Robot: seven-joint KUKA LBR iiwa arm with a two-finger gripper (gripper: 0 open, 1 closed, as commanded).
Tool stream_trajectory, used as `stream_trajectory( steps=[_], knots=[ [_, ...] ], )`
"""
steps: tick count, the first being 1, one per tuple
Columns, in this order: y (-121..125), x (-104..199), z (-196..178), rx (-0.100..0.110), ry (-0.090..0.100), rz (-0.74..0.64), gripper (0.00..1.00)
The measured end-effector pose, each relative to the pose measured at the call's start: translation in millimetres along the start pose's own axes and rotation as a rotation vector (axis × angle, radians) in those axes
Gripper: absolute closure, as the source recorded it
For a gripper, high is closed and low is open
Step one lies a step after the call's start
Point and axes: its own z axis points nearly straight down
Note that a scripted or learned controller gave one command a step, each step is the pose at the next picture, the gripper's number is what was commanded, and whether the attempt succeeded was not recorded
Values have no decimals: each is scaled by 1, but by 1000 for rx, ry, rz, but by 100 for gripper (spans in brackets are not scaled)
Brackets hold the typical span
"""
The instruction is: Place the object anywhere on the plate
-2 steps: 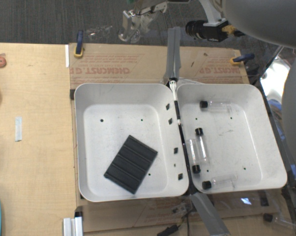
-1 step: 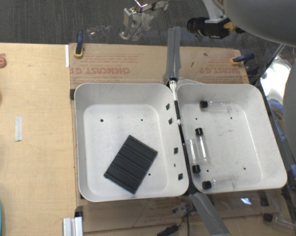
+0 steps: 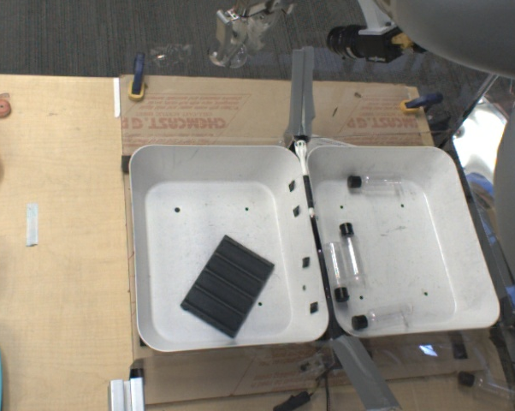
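A black ribbed plate (image 3: 229, 284) lies flat and askew in the left bin (image 3: 155, 174), toward its front. Three clear tubes with black caps lie in the right bin (image 3: 450, 229): one near the back (image 3: 379, 183), one along the left wall (image 3: 346, 262), and one at the front (image 3: 387, 318). My gripper (image 3: 243, 24) is raised high above the bench, seen over the floor behind the left bin. A clear, glassy shape (image 3: 227, 48) shows at its lower end, too blurred to tell whether it is held.
Brown cardboard (image 3: 206, 114) underlies both bins, fixed by clamps at the back left (image 3: 137, 82) and back right (image 3: 418, 103). A grey divider bar (image 3: 302, 92) runs between the bins. The arm's grey body (image 3: 463, 11) fills the upper right. Small items lie on the wooden bench (image 3: 52, 229) at left.
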Motion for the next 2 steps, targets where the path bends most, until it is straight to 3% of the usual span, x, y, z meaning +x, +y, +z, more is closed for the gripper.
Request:
stream_trajectory(
  steps=[2],
  knots=[
    [2,0,-13,7,-4,0,100]
  ],
)
